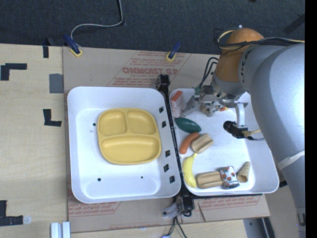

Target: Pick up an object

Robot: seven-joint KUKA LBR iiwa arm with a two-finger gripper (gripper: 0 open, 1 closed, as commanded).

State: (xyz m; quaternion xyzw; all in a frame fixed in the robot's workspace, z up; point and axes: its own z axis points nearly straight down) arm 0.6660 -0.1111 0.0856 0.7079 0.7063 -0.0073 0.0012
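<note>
Green pod (187,124), orange carrot (187,143), bread roll (201,143), banana (188,170), a second roll (208,179), a small patterned can (228,176) and a cone (243,171) all lie in your right bin (262,167); any of them could serve as the object to pick, and every one rests on the bin floor. A red-and-white packet (176,101) leans at the bin's far left corner, beside the divider.

Your gripper (208,103) hangs over the far end of that bin, near the packet and just above the pod, with nothing visibly between its fingers. You cannot tell from this slant whether it is spread or closed, because the wrist hardware crowds the tips. My reading: the pick is not yet done, with the descent, the closing and the lift all left.

Left of the divider, the other bin (79,148) holds a yellow tray (130,135), well apart from the gripper.

Much is hard to make out. The arm (277,93) covers the right bin's far right corner and rim, so anything lying there is hidden. The gripper's height above the bin floor cannot be judged. A dark cable clip (233,128) juts from the arm over the bin.
</note>
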